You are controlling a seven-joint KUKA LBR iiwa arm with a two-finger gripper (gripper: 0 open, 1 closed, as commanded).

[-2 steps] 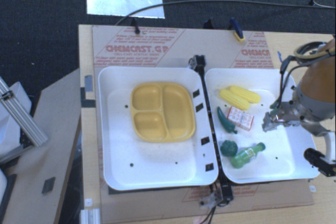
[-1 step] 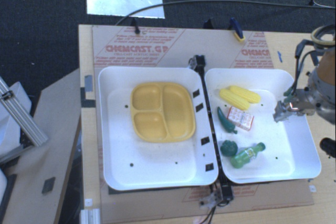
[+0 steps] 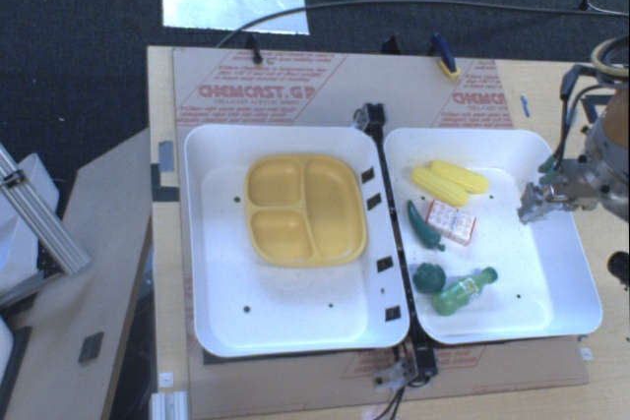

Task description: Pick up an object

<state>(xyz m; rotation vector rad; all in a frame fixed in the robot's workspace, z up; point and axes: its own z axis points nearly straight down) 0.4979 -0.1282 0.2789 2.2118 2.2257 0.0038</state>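
Observation:
The right bin point(image 3: 551, 280) holds two yellow corn cobs point(image 3: 449, 180), a dark green pepper point(image 3: 424, 225), a small red and white box point(image 3: 452, 222), a green broccoli piece point(image 3: 428, 277) and a green bottle point(image 3: 464, 291) lying on its side. My gripper point(image 3: 536, 202) hangs over the bin's right part, near its right wall, well right of the box and the corn. Nothing shows between its fingers.
The left bin point(image 3: 221, 310) carries a yellow divided plate point(image 3: 303, 210). Black clips point(image 3: 379, 231) run along the seam between the bins. A blue and yellow clamp point(image 3: 445, 55) sits at the board's far edge. A cable crosses behind the bins.

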